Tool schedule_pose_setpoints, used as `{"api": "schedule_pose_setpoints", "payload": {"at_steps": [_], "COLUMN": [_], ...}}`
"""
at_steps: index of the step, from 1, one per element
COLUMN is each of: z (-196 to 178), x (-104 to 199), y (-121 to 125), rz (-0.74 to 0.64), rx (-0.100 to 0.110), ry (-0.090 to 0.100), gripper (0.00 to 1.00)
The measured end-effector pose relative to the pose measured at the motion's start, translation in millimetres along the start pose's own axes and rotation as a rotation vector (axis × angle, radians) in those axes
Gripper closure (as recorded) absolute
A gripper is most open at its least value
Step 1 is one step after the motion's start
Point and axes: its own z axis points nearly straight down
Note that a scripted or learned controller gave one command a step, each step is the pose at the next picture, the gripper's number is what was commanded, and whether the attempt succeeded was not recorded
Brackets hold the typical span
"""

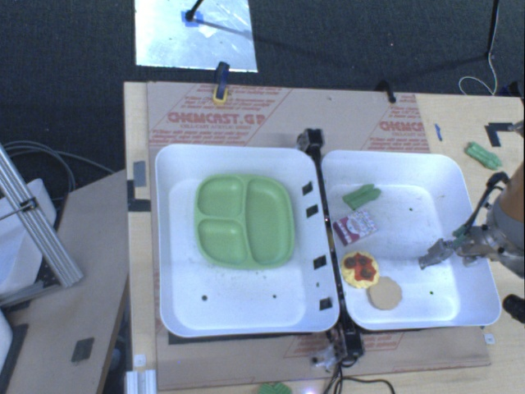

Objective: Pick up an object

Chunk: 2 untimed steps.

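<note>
The right bin [459, 179] holds a few small items. A green pod-like piece [361, 195] lies near its back left. A red and white packet [355, 226] sits just in front of it. Further forward are a yellow disc with red spots [359, 268] and a tan round piece [384, 293]. My gripper [435, 257] hangs low over the right half of this bin, to the right of all these items and apart from them. Nothing shows in its grasp.
The left bin [176, 302] carries a green divided plate [245, 222]. A black divider with clips [321, 220] runs between the bins. A green item [483, 155] lies on the bench outside the right bin, at the back right.
</note>
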Motion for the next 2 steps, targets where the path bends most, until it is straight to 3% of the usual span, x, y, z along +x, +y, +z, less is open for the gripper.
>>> {"api": "schedule_pose_setpoints", "payload": {"at_steps": [2], "z": [-3.9], "x": [1.9], "y": [1.1], "rz": [-0.003], "rx": [-0.004], "ry": [0.0], "gripper": [0.0]}}
